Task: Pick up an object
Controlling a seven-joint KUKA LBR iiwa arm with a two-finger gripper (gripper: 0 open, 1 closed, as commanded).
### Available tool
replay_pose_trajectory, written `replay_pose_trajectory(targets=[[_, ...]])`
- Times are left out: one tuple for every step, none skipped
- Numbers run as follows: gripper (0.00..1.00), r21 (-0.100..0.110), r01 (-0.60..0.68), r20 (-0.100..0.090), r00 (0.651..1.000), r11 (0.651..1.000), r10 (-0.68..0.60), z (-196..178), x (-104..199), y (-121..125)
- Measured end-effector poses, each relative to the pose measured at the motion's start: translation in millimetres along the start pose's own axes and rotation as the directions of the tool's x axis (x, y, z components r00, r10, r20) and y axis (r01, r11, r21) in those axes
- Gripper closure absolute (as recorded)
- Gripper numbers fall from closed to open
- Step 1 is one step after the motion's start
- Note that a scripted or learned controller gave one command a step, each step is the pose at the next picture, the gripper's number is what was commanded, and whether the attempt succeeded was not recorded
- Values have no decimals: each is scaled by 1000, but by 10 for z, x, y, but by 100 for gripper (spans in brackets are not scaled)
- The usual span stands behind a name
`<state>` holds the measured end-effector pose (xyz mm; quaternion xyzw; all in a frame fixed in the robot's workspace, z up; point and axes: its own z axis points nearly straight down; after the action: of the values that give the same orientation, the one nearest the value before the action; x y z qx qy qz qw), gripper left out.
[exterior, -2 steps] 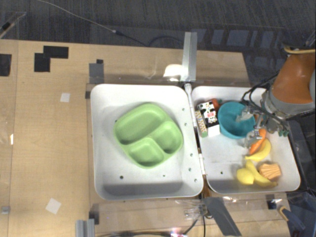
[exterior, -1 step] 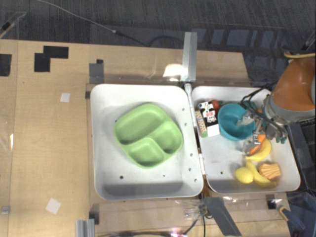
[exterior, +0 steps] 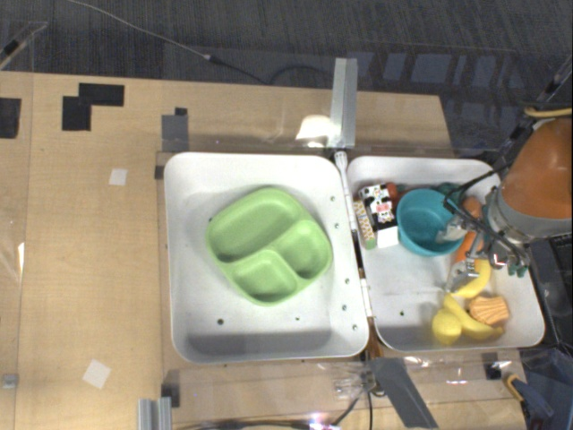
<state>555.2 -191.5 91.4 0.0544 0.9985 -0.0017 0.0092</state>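
Counter (exterior: 89,267): pale wood surface carrying two shallow white bins side by side.
Left bin (exterior: 192,330): holds one green divided plate (exterior: 269,245), three compartments, lying flat and turned at a slant near the middle.
Right bin (exterior: 403,325): holds the small items, all crowded toward its far and right parts.
Blue cup (exterior: 428,222): upright, open mouth up, at the far middle of the right bin.
Printed box (exterior: 378,213): small box with red and black print, just left of the blue cup, near the bin's left wall.
Banana (exterior: 470,285): yellow, curved, right of centre.
Lemon (exterior: 448,326): yellow, rounded, at the near right, touching the tan ridged piece (exterior: 490,311) beside it.
Arm (exterior: 542,182): orange band at the right edge, reaching over the right bin.
Claw (exterior: 467,256): low over the bin between the blue cup and the banana; cannot tell whether spread or pressed together, and no item visibly pinched.
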Motion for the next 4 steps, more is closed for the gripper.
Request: replay_pose_trajectory(targets=[[0,0,61,-1,998,998,-61,18,-438,-61],[0,1,-38,-5,999,999,38,14,-408,76],[0,0,-129,1,992,992,129,-12,328,232],[0,0,-272,1,962,962,272,5,-287,239]])
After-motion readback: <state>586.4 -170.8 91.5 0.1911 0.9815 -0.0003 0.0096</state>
